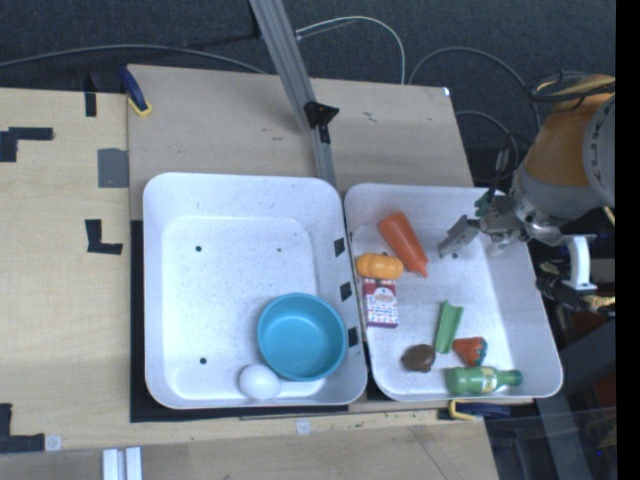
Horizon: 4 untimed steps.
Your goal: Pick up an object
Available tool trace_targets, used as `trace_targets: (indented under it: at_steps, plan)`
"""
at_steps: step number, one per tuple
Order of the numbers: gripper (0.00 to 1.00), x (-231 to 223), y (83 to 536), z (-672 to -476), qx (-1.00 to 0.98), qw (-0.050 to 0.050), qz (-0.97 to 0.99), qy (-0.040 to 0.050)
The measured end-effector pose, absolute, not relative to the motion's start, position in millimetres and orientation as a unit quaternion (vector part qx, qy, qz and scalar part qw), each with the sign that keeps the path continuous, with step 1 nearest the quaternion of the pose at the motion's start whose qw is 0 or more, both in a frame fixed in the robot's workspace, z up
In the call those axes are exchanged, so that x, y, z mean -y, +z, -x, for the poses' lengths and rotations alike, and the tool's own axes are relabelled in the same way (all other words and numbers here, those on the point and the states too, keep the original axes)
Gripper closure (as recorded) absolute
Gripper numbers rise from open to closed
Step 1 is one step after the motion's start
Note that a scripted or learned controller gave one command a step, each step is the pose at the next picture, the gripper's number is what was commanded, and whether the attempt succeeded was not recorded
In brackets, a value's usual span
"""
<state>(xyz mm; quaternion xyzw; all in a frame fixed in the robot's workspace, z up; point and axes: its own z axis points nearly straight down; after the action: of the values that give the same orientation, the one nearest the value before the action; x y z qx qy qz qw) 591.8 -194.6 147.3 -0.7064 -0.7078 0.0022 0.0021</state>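
Carrot (403, 242), orange and tapered, lies tilted in the upper right bin (520, 308), near my gripper (458, 238), whose fingers stand spread with nothing between. Just beside it: an orange-yellow toy (380, 265) and a red carton (380, 302).

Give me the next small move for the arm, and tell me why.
Probably shift the pincer a little toward the left and lower it over the orange carrot. The pincer hangs above the right bin near its upper right part with nothing seen between its fingers, and the carrot is the nearest item, lying beside it with bare floor between them, apart from the yellow piece below it.
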Motion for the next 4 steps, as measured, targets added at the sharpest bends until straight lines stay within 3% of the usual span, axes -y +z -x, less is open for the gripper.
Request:
trace_targets:
  at_steps: [1, 2, 4]
  plan:
    - [0.00, 193, 93, -590.0, 0.708, 0.003, 0.707, 0.0024]
    - [1.00, 193, 106, -591.7, 0.708, 0.001, 0.706, 0.0009]
    - [1.00, 200, 217, -585.9, 0.708, -0.002, 0.706, -0.0010]
